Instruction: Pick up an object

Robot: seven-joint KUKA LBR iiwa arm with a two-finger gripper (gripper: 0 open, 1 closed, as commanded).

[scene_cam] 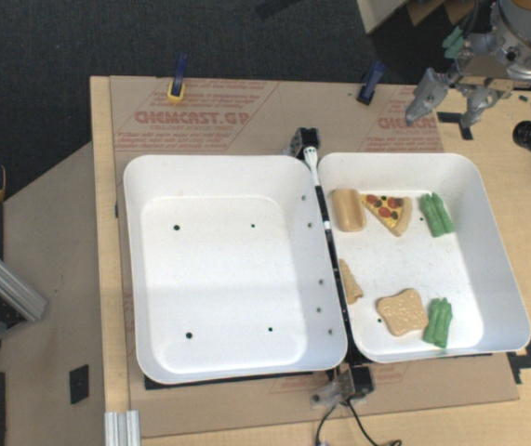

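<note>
The grey two-fingered hand (pixel 449 100) hangs above the far right of the brown cardboard-topped desk (pixel 246 119), beyond the far rim of the right shallow white plastic bin (pixel 488 230). Its two fingers (pixel 423 96) point downward and stand apart, open, with nothing between them.

All the objects lie in the right bin. Along its far side, from left to right, are a tan bread-roll-shaped toy (pixel 347 209), a triangular toy pizza slice with red topping (pixel 388 212) and a green bundle of toy beans (pixel 436 215). The roll and the pizza slice lie just beside each other; the green bundle is a little apart from them. On the near side lie a tan toy slice of toast (pixel 402 311) and a second green bean-like piece (pixel 439 322), touching or almost touching each other. A small tan wedge-shaped piece (pixel 348 282) rests against the bin's left wall, close to the seam between the bins.

The left shallow white plastic bin (pixel 139 249) sits edge to edge with the right one. A black clamp (pixel 304 141) sits at the far end of the seam, a yellow and blue clip (pixel 178 80) and a blue clip (pixel 371 82) hold the cardboard's far edge.
</note>
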